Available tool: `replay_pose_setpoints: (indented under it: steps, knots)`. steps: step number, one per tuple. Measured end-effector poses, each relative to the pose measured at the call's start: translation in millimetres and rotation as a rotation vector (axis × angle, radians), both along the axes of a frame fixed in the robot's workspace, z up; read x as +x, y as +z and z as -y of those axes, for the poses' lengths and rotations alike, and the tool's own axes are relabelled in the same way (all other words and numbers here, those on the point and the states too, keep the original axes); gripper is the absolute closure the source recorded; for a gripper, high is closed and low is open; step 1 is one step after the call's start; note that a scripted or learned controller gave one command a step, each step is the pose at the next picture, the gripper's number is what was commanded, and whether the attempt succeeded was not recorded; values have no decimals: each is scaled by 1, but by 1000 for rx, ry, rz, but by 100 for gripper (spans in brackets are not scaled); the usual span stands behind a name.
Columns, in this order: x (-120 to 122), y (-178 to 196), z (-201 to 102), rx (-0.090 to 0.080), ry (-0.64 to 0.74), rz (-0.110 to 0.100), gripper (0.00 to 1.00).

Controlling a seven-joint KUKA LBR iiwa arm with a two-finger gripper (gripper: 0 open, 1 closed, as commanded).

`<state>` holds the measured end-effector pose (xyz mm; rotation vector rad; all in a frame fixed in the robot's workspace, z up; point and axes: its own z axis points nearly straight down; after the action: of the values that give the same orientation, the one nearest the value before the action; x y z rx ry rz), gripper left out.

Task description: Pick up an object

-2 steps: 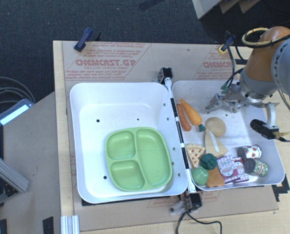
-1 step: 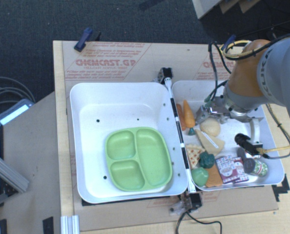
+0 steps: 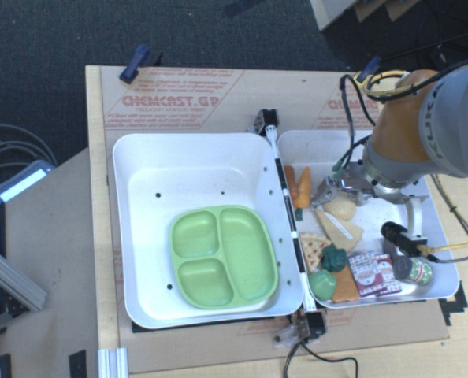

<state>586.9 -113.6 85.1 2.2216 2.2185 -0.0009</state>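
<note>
My gripper (image 3: 334, 192) hangs low in the right bin (image 3: 313, 144), just above a cream wedge-shaped piece (image 3: 341, 212). To its left lies an orange carrot (image 3: 302, 186). Nearer the front of that bin are a pizza slice (image 3: 312, 250), a dark green broccoli piece (image 3: 334, 258), a green apple (image 3: 322, 283), an orange piece (image 3: 346, 289), a red-and-white packet (image 3: 368, 273) and a small bottle (image 3: 414, 271). I see nothing between the gripper's parts.
The left bin (image 3: 139, 172) holds a green divided plate (image 3: 221, 255). The grey arm with its orange band (image 3: 399, 124) covers the right bin's back right part. A black clip (image 3: 266, 120) sits where the bins meet at the back.
</note>
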Motion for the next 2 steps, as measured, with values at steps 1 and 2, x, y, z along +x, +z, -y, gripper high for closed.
replay_pose_setpoints:
  steps: [1, 2]
  knots:
    - [0, 10, -1, 1, 0, 1, 100]
    - [-14, 100, -76, 3, 3, 1, 100]
